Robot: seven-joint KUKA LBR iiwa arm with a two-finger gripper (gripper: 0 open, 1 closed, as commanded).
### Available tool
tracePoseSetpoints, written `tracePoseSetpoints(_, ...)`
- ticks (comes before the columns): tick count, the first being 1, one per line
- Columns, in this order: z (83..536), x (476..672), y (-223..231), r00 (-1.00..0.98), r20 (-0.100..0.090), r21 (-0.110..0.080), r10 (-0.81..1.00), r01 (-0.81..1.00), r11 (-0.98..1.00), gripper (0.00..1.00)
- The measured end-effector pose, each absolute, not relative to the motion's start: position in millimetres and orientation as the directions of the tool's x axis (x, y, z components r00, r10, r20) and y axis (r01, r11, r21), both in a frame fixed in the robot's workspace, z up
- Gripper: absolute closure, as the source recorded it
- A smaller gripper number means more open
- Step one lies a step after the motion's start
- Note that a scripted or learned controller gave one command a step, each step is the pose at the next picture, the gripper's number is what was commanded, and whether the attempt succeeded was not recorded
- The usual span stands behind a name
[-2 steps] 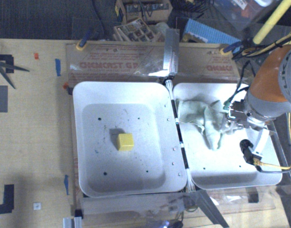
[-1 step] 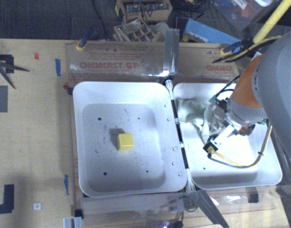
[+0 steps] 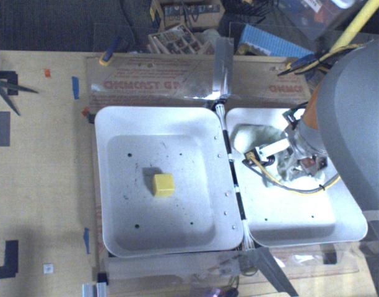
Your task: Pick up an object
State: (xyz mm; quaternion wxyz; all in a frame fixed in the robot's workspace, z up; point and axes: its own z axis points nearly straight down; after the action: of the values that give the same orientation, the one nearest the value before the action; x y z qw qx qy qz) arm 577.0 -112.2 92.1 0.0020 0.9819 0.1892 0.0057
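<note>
One end effector (image 3: 293,166) low in right bin (image 3: 301,218), fingers indistinct

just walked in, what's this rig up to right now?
A grey KUKA arm reaches in from the right, its gripper low over the right bin, among its own cables. Nothing visible tells whether it holds anything. The one clear object, a small yellow block, sits by itself near the middle of the left bin, apart from the gripper. So the pick does not look done at this moment.
</note>
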Motion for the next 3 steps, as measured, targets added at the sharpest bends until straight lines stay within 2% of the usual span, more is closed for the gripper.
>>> tracePoseSetpoints(1,148.6,622.1,-164.1,0.904,-0.002,-0.001,0.428,0.428,-0.904,1.0)
tracePoseSetpoints(3,168.0,623.6,-157.3,0.897,-0.006,-0.005,0.441,0.441,-0.897,1.0)
